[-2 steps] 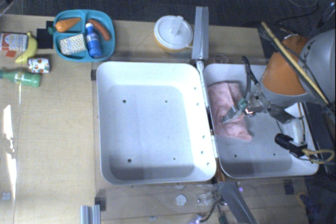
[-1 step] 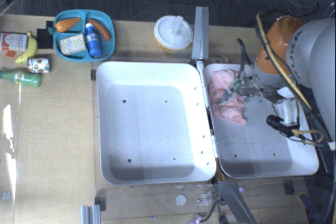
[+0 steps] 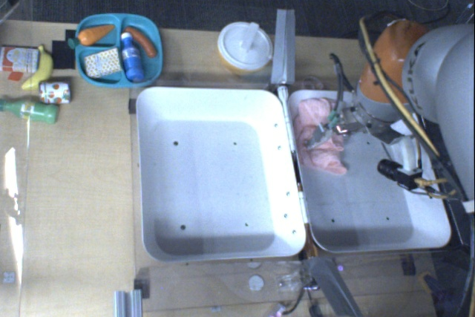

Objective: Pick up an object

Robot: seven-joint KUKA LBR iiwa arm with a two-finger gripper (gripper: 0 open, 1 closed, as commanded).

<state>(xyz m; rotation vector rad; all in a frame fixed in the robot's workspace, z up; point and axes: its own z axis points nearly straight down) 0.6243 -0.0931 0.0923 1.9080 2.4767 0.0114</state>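
The surface (image 3: 74,219) carries two shallow white bins side by side, presumably so that things can pass from one to the other across the shared divider. The left bin (image 3: 215,234) offers a broad bare floor with raised walls all around. The right bin (image 3: 386,234) is partly covered by the grey arm (image 3: 445,78), which reaches in from the right with its orange band high over the bin's back corner.

Beyond the bins, along the back edge of the surface, sit a blue divided tray (image 3: 152,37) of toy food and a white lidded cup (image 3: 245,47), both well apart from the work.

The pink object (image 3: 315,134), soft and crumpled-looking, lies in the right bin against its left wall, just beside the divider. That wall leaves little room on the object's left; the open side is toward the bin's middle and front.

The pincer (image 3: 332,127) sits low at the pink object's right edge, touching or nearly so. Whether its fingers are apart or together cannot be told here, nor whether they have the object.
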